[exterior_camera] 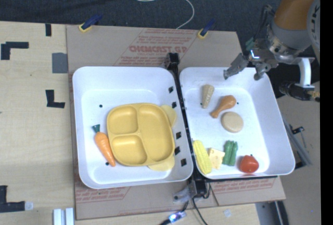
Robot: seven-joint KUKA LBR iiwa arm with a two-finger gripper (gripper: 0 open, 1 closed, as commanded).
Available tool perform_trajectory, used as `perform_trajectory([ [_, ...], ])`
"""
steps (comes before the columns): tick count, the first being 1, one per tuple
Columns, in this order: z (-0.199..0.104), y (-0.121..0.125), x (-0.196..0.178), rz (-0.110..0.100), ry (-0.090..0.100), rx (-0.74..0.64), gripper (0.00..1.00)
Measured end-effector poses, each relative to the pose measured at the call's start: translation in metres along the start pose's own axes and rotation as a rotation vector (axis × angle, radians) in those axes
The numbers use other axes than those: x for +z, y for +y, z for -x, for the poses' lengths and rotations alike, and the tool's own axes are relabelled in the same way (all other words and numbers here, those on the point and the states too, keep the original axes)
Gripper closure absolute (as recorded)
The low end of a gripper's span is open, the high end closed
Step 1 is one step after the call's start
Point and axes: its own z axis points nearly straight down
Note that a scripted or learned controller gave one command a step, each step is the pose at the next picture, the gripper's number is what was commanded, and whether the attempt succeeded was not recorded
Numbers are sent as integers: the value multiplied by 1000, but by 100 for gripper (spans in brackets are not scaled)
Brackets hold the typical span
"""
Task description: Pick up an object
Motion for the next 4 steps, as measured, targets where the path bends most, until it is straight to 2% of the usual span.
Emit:
perform_trajectory([
  [1,0,2,-9,13,-2,-3,0],
  [3,-16,-6,112,7,-1,-3,0],
  [4,-16,-2,158,25,-7,-5,0],
])
